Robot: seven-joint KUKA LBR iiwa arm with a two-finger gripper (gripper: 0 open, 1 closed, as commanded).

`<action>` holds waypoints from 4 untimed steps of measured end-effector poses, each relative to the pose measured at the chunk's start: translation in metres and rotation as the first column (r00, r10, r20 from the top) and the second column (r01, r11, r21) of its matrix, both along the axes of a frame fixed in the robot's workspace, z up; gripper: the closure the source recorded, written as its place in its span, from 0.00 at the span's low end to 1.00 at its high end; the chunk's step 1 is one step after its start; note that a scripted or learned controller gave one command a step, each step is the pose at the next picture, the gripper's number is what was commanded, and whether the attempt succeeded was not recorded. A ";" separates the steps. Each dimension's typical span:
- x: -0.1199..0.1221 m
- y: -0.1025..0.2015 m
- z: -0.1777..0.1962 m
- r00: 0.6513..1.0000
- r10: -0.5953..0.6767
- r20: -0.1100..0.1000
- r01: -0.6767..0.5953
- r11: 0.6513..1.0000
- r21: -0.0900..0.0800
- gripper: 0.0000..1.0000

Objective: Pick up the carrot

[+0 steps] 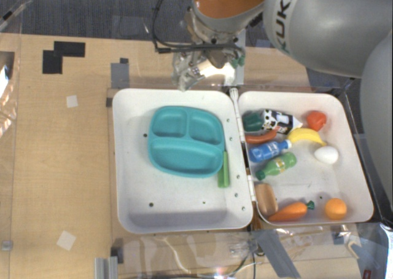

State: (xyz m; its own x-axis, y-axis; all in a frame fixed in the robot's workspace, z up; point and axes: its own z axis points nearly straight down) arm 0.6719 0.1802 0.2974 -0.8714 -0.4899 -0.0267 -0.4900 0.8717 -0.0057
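The carrot (288, 211), orange with a small green top, lies at the front of the right bin (356, 167), between a brown bread-like piece (266, 197) and an orange fruit (335, 208). My gripper (206, 73) hangs below the orange wrist band, over the back rim of the left bin (126, 167). It is far from the carrot, up and to the left of it in the view. Nothing shows in the gripper.
In the right bin are a black-and-white toy (274, 121), a red item (316, 119), a banana (307, 136), a white egg (326, 155), a blue bottle (270, 150) and a green bottle (276, 165). The left bin holds a teal divided plate (186, 141) and a green stick (224, 169).
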 end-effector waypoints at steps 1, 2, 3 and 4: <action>-0.044 -0.037 -0.179 0.957 0.289 -0.020 -0.289 0.957 -0.005 0.00; -0.008 0.034 -0.197 0.987 0.141 -0.079 -0.142 0.990 -0.014 0.00; -0.012 0.036 -0.188 0.986 0.141 -0.093 -0.143 0.990 -0.011 1.00; -0.027 0.034 -0.193 0.999 0.028 -0.029 -0.028 1.000 -0.005 1.00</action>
State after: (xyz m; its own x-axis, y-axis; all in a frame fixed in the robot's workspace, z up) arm 0.6454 0.2143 0.1039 -0.8576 -0.5143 0.0008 -0.5143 0.8576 0.0040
